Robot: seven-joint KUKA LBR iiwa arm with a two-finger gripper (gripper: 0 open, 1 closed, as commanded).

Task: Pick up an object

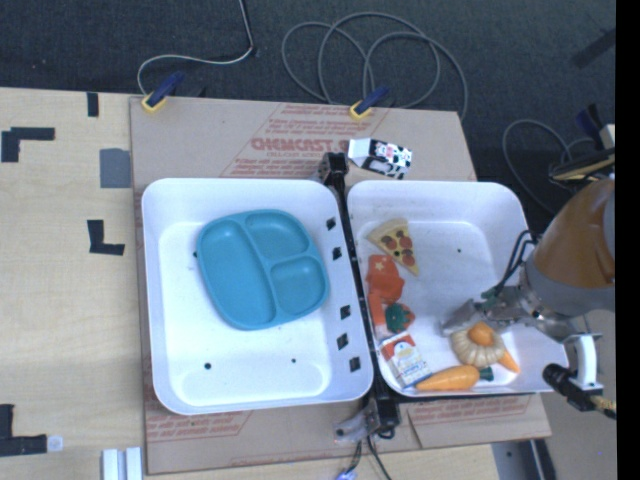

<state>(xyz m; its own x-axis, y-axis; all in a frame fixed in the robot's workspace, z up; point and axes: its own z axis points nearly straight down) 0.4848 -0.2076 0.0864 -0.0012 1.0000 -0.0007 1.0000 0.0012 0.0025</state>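
Observation:
The right bin holds several toy foods: a pizza slice, a red piece, a small green piece, a red-and-white carton, an orange carrot and a tan, orange-topped gourd. My gripper hangs low over the bin's right front part. It is just above and behind the gourd, and its tip points left. The arm's orange band is above it at the right. I see nothing held in the gripper.
A blue divided plate lies in the left bin. A small black-and-white toy sits on the cardboard behind the bins. Cables loop on the dark floor at the back.

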